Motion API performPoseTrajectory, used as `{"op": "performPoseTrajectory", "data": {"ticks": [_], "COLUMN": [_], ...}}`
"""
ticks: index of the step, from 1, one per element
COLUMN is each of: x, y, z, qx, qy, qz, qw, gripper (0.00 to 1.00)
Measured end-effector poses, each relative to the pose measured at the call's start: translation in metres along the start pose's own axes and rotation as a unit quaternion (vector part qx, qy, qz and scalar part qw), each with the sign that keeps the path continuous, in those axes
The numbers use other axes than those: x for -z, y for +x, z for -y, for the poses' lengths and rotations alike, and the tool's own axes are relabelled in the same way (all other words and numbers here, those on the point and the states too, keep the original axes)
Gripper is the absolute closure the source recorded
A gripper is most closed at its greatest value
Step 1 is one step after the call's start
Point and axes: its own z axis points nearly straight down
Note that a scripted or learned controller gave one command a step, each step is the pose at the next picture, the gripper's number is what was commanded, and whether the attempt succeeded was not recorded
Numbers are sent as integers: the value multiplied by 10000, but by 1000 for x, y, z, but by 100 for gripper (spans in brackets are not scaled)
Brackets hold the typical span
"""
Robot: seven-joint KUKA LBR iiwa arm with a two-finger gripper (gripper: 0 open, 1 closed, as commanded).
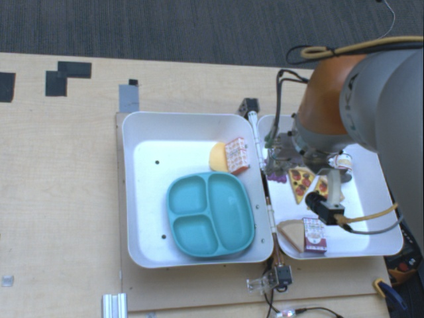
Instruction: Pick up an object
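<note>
Printed carton, writing unreadable

- Arm: bulky, smooth grey casing
- Orange band wraps the rounded section above the wrist
- Black cables loop beside the wrist; a yellow hose trails along the arm's far side

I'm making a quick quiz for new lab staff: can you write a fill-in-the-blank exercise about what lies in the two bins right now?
1. The turquoise plastic divided tray has ____ compartments.
2. That tray lies in the ____ shallow white bin.
3. The toy pizza slice lies in the ____ shallow white bin, below the grey arm.
4. The round yellow toy touches a small red-and-white ____.

Missing words: three; left; right; carton
</note>
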Motion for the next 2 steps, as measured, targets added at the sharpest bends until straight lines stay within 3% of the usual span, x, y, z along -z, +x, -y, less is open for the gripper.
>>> {"op": "performPoseTrajectory", "data": {"ticks": [1,2], "x": [-1,-1], "y": [-2,-2], "z": [1,1], "qx": [-2,-2], "qy": [12,12], "qz": [10,10], "qw": [10000,10000], "gripper": [0,0]}}
